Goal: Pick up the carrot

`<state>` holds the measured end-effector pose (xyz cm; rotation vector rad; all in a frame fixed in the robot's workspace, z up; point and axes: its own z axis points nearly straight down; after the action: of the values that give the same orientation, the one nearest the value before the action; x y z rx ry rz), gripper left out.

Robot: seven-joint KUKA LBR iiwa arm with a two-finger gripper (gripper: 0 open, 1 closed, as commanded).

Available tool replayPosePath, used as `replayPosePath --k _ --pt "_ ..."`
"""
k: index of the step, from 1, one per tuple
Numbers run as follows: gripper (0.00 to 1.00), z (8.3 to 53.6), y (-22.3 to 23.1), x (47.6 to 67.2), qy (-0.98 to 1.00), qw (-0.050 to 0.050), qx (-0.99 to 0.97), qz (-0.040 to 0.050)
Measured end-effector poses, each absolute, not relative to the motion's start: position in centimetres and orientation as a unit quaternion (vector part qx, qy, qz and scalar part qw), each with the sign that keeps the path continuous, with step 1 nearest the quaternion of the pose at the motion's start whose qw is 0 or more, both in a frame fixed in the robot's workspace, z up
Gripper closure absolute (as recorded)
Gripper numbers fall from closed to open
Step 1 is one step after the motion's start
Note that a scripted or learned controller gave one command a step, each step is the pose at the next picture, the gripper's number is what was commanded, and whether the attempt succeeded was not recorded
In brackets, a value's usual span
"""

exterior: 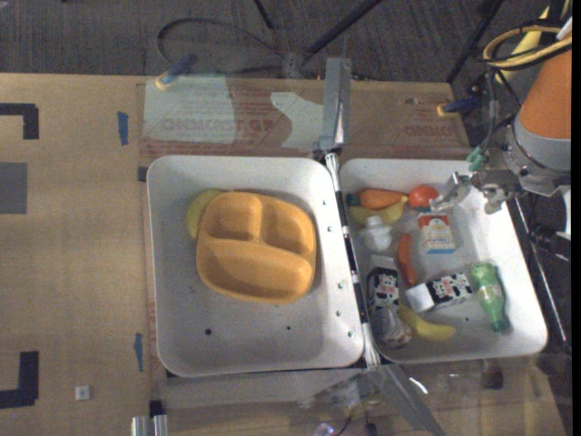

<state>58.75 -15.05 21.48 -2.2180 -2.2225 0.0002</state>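
The carrot (381, 198) lies along the far edge of the right bin (522, 271), orange with a small green end pointing left. It rests against a yellow banana (388, 213), with a red tomato (422, 195) just to its right. My gripper (473, 193) hangs over the bin's far right part, roughly a hand's width right of the carrot and past the tomato. Its fingers stand open with nothing between them.
The right bin also holds a white bottle (377, 237), a milk carton (438, 234), a red-orange stick (406, 260), two cow-patterned cartons (441, 289), a green bottle (488, 294) and a second banana (428, 328). In the left bin (172, 271) sits an orange divided plate (257, 246).
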Motion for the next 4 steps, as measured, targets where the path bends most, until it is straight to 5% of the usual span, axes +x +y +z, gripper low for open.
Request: replayPosePath --k 1,2,3,4 --pt "0.00 18.5 -3.4 60.4 -0.779 0.001 -0.628 0.0003" --pt "0.00 17.7 -14.0 66.7 -0.847 -0.003 -0.532 -0.0006" --pt "0.00 24.6 -12.1 66.8 -0.871 -0.004 -0.491 -0.0012" --pt "0.00 10.2 -10.8 59.5 -0.910 0.001 -0.414 -0.0002"
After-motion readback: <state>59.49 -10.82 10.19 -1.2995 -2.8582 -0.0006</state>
